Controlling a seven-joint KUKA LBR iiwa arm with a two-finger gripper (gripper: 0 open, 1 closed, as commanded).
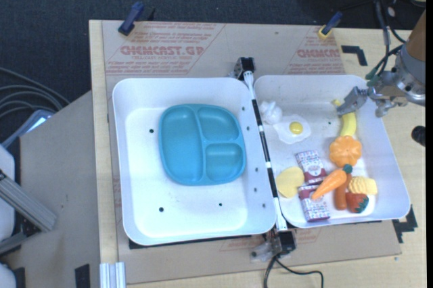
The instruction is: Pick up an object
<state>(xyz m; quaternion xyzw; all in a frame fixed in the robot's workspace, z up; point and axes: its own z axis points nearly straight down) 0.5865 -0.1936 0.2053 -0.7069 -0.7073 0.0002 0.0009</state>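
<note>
**A:** Where was the arm at that moment?

**B:** Over the far right corner of the right bin [399,165] — the gripper [360,101] hung above the bin's upper right part, just beside the top of the toy banana [348,124]. I couldn't tell how the jaws stood; the view was too small and blurred there, and nothing showed between them.

**A:** And the things to pick from?

**B:** All in that right bin. The banana lay near the far right, with an orange pumpkin-like toy [345,150] touching its lower end. Below that, a toy carrot [330,182] lay at a slant, next to a piece of yellow corn [362,185] and a red toy [354,201]. A fried egg [295,129] sat near the middle, a crumpled white piece [270,111] just beside it by the left wall.

**A:** Anything else?

**B:** A yellow disc [289,181] and two small printed packets [310,165] — nearer the front. The left bin [135,212] held a blue divided plate [201,144], sitting flat.
</note>
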